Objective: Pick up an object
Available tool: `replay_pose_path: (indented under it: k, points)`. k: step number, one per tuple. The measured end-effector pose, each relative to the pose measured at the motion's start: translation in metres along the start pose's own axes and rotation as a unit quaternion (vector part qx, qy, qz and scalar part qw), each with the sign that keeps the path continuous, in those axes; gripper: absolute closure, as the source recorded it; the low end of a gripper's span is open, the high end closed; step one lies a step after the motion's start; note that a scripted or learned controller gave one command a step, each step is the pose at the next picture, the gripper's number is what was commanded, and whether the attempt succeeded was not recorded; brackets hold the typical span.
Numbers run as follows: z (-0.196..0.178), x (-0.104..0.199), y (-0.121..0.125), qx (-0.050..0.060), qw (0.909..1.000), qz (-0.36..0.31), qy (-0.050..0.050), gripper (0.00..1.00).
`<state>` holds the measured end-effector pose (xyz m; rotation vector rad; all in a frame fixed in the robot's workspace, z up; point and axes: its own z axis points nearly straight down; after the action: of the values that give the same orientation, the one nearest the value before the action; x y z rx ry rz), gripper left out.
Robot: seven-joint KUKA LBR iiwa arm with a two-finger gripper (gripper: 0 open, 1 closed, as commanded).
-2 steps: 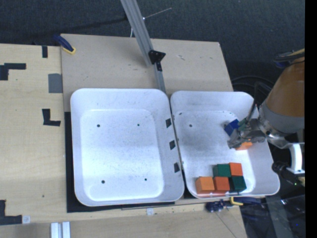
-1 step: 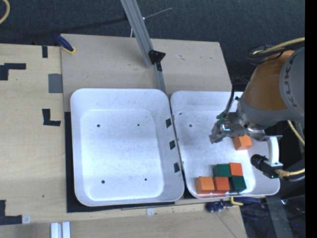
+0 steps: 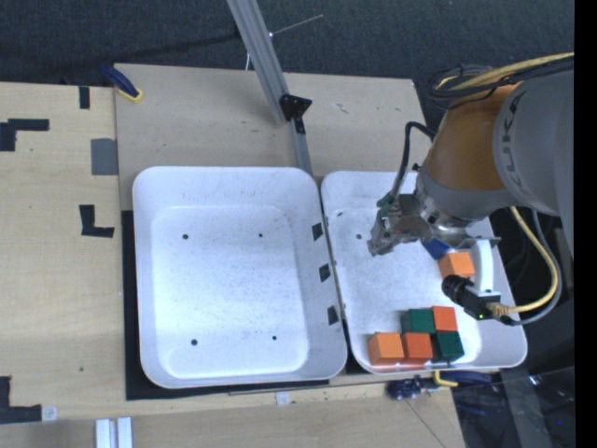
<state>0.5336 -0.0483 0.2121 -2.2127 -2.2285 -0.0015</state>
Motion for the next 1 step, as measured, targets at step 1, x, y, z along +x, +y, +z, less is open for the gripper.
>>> replay_pose_path:
  k: [1]
  points:
    - [-0.0135,0.0536,0.0211,0.0,1.0,0.0,0.0,1.0]
